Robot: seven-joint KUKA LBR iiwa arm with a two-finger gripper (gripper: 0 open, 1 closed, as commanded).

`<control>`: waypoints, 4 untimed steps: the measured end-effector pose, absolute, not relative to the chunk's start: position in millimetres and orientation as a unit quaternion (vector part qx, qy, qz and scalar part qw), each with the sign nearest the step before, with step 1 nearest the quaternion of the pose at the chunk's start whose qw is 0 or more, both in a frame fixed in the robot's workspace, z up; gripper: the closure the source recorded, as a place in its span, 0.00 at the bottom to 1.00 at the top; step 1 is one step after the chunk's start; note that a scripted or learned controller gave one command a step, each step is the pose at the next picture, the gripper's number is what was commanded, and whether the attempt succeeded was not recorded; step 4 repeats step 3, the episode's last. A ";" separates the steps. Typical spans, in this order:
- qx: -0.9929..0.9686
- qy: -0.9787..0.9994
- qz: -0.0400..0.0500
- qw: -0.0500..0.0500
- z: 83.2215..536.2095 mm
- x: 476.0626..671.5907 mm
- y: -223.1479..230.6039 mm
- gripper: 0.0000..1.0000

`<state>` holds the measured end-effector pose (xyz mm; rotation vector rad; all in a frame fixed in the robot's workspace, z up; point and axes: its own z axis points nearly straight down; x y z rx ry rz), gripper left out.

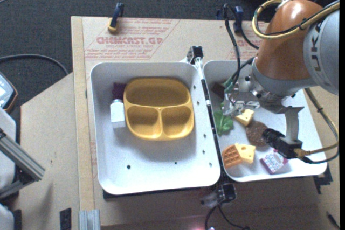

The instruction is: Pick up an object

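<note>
Front of right bin [318,167]: waffle-like orange piece [232,156] touching a yellow cheese wedge [247,153], with a small pink-and-white packet [273,162] just beside them. Behind these, a brown round piece [257,133], a smaller cheese wedge [246,116] and a green leaf [223,123] against the bin's left wall. End effector [235,106] hangs low over the leaf and small wedge; fingers too blurred and hidden by the wrist, so cannot tell their spread, and nothing is seen between them. Left bin [102,116] holds a yellow divided tray [159,109], a white bottle [117,113] touching its left edge, a dark purple thing [118,89] behind that. Both bins sit on the bench [81,46].
</note>
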<state>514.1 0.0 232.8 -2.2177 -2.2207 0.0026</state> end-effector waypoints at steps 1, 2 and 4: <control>-0.707 -0.707 0.001 0.002 218.7 508.5 9.1 1.00; -0.707 -0.707 -0.001 -0.001 234.3 518.9 9.6 1.00; -0.707 -0.707 0.000 0.001 233.9 514.1 1.9 1.00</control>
